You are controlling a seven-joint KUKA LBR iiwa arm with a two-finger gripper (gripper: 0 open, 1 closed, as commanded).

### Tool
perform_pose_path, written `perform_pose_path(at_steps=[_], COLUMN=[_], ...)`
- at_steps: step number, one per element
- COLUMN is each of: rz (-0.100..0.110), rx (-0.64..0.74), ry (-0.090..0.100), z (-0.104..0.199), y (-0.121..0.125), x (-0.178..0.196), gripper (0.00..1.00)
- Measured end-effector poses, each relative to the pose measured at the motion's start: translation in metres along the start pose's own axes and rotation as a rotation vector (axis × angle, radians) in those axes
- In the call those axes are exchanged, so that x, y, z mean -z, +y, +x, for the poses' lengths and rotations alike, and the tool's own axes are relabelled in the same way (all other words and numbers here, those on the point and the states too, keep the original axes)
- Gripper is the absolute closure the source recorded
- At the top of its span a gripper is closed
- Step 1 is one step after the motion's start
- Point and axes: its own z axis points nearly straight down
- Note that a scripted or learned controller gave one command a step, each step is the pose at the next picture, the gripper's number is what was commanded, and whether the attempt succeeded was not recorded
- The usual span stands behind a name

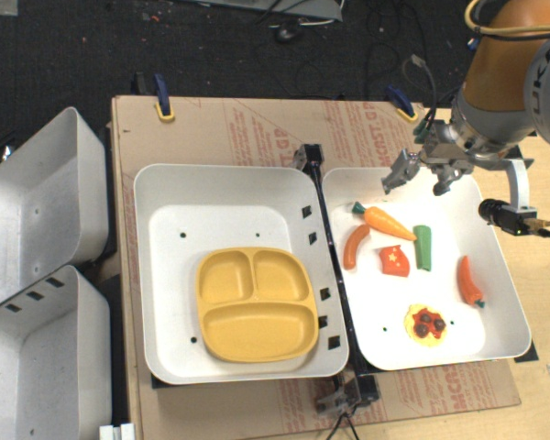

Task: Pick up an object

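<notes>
My gripper (420, 178) hangs over the back edge of the right bin (495, 333), its two fingers spread apart with nothing between them. Just below it lies an orange carrot (388, 221). Beside the carrot are an orange-red curved pepper (353, 245), a red strawberry-like piece (395, 260) and a green pod (423, 247). A red chilli (469, 281) rests near the bin's right wall, and a yellow tart with dark berries (426, 324) sits toward the front.
The left bin (165, 200) holds a yellow divided plate (255, 304). Two white bins (37, 246) stand tilted off the bench at the far left. A black divider clip (310, 158) sits between the two bins. Cables trail behind the bench.
</notes>
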Motion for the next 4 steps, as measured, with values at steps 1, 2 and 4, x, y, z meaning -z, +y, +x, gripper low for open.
perform_pose_path(at_steps=[1, 2, 4], rz=[-0.013, -0.009, -0.011], rx=[0.002, 0.001, 0.0], ry=[-0.001, -0.001, -0.002], z=[0.0, 0.001, 0.0], y=[0.002, -0.003, 0.004], x=[0.008, -0.037, -0.146], gripper=[0.0, 0.0, 0.0])
